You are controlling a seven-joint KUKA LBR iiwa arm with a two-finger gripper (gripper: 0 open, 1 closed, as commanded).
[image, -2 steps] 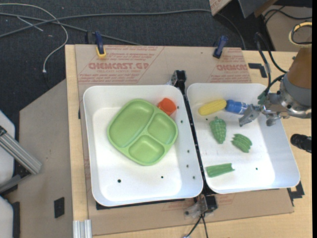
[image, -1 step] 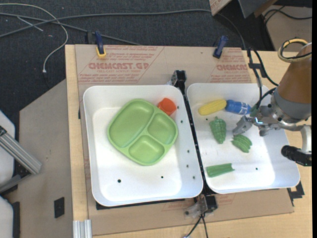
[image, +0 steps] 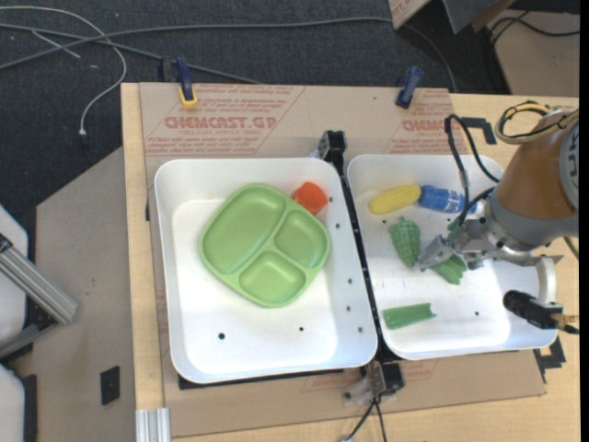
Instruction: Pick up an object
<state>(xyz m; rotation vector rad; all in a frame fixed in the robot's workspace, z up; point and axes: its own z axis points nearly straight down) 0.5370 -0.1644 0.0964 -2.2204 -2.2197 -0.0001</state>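
Cardboard-topped bench (image: pixel 276 109) held two white bins; left bin (image: pixel 184 274) had a green divided plate (image: pixel 265 244) touching an orange piece (image: pixel 311 195); right bin (image: pixel 442 339) had a yellow corn (image: pixel 394 199), blue item (image: pixel 440 198), green leafy toy (image: pixel 405 241) and green stick (image: pixel 407 316); gripper (image: pixel 442 258) sat low beside another green piece (image: pixel 451 271), couldn't tell about the jaws.
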